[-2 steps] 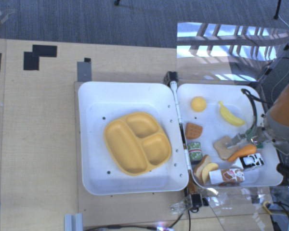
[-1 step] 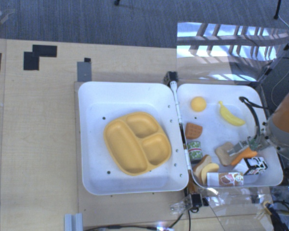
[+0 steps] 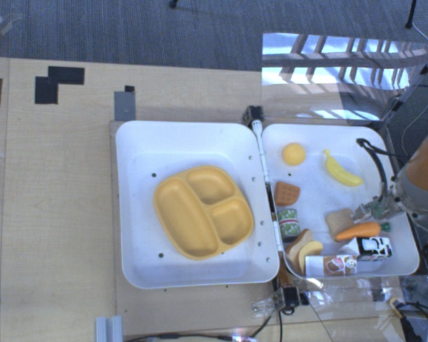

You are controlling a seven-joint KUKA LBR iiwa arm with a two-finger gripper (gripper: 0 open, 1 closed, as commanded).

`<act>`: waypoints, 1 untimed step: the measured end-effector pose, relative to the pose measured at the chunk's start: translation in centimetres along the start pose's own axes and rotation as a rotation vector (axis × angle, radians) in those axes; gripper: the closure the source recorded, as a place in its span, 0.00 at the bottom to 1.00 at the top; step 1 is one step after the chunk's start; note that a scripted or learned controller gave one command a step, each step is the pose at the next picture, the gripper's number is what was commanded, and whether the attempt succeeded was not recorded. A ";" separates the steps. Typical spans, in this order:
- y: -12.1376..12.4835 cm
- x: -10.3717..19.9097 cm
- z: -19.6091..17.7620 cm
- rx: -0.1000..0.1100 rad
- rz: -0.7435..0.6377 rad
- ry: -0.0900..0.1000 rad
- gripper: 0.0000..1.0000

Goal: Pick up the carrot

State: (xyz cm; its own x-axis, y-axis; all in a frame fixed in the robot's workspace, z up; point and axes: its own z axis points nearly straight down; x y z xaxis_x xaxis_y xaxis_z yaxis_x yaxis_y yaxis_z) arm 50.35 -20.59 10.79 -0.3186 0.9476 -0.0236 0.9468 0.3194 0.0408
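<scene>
The orange carrot (image 3: pixel 357 230) lies on its side in the right bin (image 3: pixel 385 137), towards its front right, against a tan bread slice (image 3: pixel 338 221). My gripper (image 3: pixel 376 209) reaches in from the right edge and hovers just above the carrot's right end, very close to it. Nothing is visibly held. The grey arm with its orange band (image 3: pixel 422 173) stands over the bin's right wall.
The right bin also holds an orange ball (image 3: pixel 293 154), a banana (image 3: pixel 342 170), a brown waffle (image 3: pixel 287 192), a green can (image 3: pixel 289 223), a white tube (image 3: pixel 332 265) and a black-and-white box (image 3: pixel 374 246). In the left bin (image 3: pixel 135 155) sits a yellow divided plate (image 3: pixel 202 210).
</scene>
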 end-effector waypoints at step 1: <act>0.0 0.0 0.0 0.001 0.000 0.001 0.00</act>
State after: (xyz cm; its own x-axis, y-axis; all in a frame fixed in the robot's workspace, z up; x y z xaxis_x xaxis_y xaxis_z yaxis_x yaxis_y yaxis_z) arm 50.30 -20.59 10.74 -0.3184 0.9477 -0.0226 0.9469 0.3191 0.0395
